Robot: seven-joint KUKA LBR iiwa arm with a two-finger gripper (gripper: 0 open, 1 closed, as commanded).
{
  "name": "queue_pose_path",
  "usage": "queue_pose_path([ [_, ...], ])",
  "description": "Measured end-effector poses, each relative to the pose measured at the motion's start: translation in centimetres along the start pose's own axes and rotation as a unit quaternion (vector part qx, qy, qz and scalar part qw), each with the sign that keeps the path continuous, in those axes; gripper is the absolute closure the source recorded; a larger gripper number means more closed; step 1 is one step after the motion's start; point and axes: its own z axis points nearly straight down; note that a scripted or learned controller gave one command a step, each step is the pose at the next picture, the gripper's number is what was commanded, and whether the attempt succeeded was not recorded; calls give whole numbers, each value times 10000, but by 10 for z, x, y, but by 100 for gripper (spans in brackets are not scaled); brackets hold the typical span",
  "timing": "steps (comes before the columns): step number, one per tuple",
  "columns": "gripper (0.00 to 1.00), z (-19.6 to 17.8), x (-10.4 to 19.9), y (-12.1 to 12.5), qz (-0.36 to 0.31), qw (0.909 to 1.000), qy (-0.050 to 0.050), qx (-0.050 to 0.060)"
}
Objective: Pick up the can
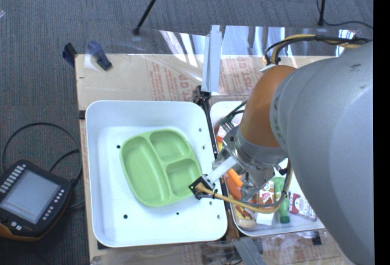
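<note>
My arm's grey bulk and orange band (pixel 262 111) reach in from the right and cover most of the right bin (pixel 268 228). The gripper (pixel 247 187) points down into that bin's left half, among the items there. Right beside it lie an orange carrot-like piece (pixel 233 181) and a red-and-white labelled item (pixel 265 198); I cannot tell whether that item is the can. Much of the bin's contents is hidden under the wrist.
A green three-compartment plate (pixel 159 166) lies in the left bin (pixel 109 123). A green bottle (pixel 281 192) and a red-white packet (pixel 301 206) sit at the right bin's front. A yellow cable with a black connector (pixel 201 187) hangs over the rim between the bins.
</note>
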Motion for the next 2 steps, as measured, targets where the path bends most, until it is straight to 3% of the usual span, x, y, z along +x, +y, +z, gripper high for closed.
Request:
queue_pose_path([
  [1, 0, 0, 0, 0, -4, 10000, -1, 0],
  [2, 0, 0, 64, -15, -2274, 9738, 3, -13],
])
